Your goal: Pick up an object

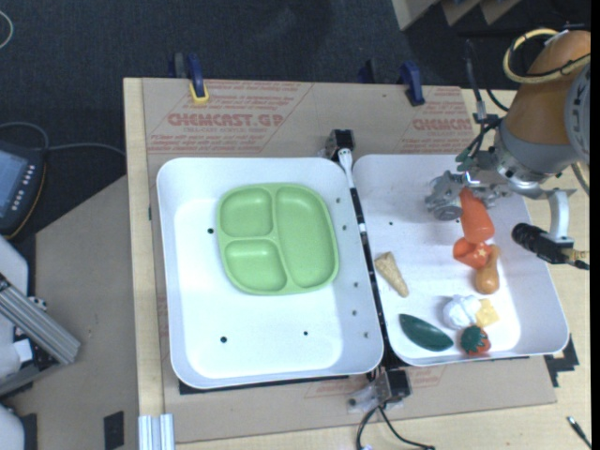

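My gripper (450, 195) hangs low over the far part of the right bin (412, 190), its grey metal head just left of the top end of an orange-red carrot-like toy (476, 219). Nothing visibly sits in the gripper. Below the carrot lie a small red piece (468, 249) and a brown-orange pear shape (487, 276). A beige cone (392, 275) rests near the bin's left wall. At the bin's near end sit a dark green pod (425, 332), a white garlic-like toy (458, 309), a yellow piece (487, 313) and a strawberry (473, 341).
A green divided plate (278, 238) lies in the left bin (187, 326). The arm's orange band (548, 64) and grey wrist come in from the upper right. A black fitting (539, 242) juts over the right bin's right rim.
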`<state>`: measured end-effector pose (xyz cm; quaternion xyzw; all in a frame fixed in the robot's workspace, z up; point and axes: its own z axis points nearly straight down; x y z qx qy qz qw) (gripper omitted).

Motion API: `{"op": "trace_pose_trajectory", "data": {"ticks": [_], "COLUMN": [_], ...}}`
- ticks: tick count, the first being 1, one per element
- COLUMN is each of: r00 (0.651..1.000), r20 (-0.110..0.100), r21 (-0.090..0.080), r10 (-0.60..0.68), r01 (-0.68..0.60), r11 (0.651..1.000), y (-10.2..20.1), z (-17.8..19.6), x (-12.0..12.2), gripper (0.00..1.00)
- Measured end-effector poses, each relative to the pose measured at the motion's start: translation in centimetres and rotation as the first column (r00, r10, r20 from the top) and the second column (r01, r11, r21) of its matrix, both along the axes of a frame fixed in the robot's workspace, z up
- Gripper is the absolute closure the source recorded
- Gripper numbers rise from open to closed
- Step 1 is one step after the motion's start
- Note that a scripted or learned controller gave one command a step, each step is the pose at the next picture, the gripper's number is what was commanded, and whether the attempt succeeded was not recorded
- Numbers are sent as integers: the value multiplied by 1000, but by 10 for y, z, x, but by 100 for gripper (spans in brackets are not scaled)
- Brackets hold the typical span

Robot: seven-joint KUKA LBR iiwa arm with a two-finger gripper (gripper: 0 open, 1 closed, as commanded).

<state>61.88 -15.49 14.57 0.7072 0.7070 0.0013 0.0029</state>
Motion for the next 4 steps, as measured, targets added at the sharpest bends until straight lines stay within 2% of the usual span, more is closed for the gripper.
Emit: {"op": "trace_pose_trajectory", "data": {"ticks": [1,2,3,4], "r00": [1000,1000,1000,1000], "r20": [2,0,-3,-7], "r21": [-1,0,3,4], "r10": [1,1,6,6], "r01": [-1,-1,-6,-6], "r11": [1000,1000,1000,1000], "y": [-4,-4,44,106], "z": [63,81,89,92], "x": [-2,-1,1,2], "gripper": [100,100,100,100]}}
